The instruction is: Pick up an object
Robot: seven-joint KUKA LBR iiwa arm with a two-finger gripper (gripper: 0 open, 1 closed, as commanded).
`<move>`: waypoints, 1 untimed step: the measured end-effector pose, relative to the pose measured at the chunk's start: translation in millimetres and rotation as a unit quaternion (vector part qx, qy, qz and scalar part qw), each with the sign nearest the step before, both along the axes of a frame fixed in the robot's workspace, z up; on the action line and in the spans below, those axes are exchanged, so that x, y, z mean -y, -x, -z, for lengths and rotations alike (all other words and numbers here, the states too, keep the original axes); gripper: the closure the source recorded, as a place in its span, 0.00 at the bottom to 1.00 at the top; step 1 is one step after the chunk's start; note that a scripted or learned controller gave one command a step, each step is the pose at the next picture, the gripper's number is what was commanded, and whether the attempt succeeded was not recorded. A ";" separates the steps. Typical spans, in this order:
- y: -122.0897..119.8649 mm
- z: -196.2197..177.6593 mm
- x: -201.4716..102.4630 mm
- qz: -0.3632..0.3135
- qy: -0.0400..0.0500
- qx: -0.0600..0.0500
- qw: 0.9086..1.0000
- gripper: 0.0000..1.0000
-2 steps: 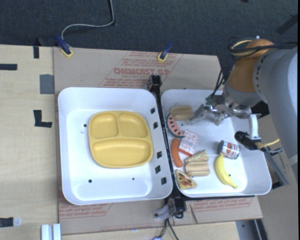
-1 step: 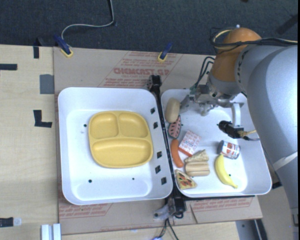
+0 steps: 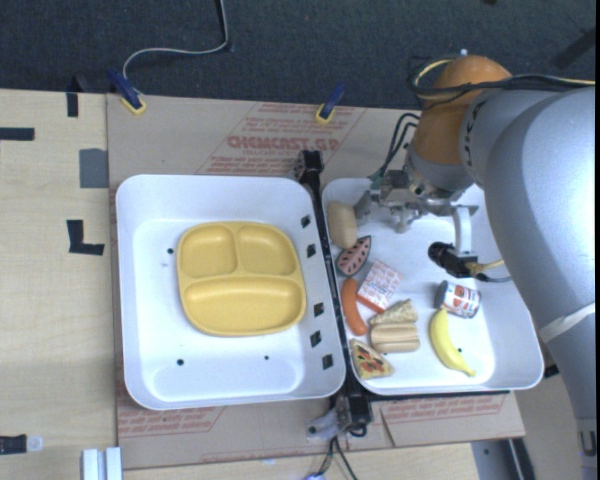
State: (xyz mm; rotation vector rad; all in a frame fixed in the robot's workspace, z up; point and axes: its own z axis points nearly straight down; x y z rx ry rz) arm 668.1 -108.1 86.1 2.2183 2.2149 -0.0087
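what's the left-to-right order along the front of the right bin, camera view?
pizza slice → sandwich → banana. The left bin's yellow divided plate lies left of them all.

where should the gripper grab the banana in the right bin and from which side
Probably across the middle of the banana, coming straight down. It lies flat on the right bin, with bare floor along both long sides, so fingers can straddle its narrow width. The small can crowds its upper end, so avoid that tip.
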 end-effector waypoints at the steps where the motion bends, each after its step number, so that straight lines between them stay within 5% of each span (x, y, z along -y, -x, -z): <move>1: 0.7 -1.0 -3.2 0.002 0.004 0.000 1.000 0.00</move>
